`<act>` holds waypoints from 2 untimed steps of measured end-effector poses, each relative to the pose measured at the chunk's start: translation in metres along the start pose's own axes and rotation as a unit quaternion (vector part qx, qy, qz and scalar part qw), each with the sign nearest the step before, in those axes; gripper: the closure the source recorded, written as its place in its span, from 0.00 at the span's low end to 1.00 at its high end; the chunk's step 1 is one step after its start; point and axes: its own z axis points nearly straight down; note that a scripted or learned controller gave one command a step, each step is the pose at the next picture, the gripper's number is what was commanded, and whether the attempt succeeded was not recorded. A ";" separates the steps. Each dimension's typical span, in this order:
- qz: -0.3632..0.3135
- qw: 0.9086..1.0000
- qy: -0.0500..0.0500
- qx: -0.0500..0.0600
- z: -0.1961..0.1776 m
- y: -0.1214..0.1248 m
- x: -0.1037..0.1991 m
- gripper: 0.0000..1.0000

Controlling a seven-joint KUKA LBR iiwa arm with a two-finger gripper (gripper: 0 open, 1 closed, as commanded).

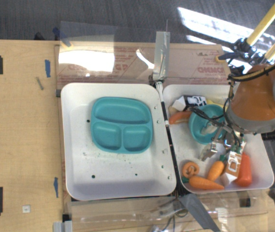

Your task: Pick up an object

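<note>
Your landmark is the teal bowl [206, 123] in the right bin [265, 178]. The gripper [220, 144] hangs just below the bowl's lower rim, over the clutter — whether it is released or clenched I cannot tell. The likeliest pick, a small carrot [216, 169], lies below the bowl, tilted, apart from the gripper. It looks like a light, stiff plastic toy with a smooth, probably slippery skin, so you'd best close across its thicker middle, not the tapering tip. It is crowded: a longer carrot [205, 182] lies just under it, an orange ring [191, 169] to its left, a red piece [244, 170] and a small carton [233, 163] to its right. Left of the bowl, the other bin [74, 144] holds a teal tray [122, 124], well away.
</note>
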 end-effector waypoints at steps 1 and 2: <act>0.098 0.994 0.037 0.017 0.003 0.051 -0.075 0.00; 0.143 0.990 0.004 0.003 0.002 0.051 -0.049 0.00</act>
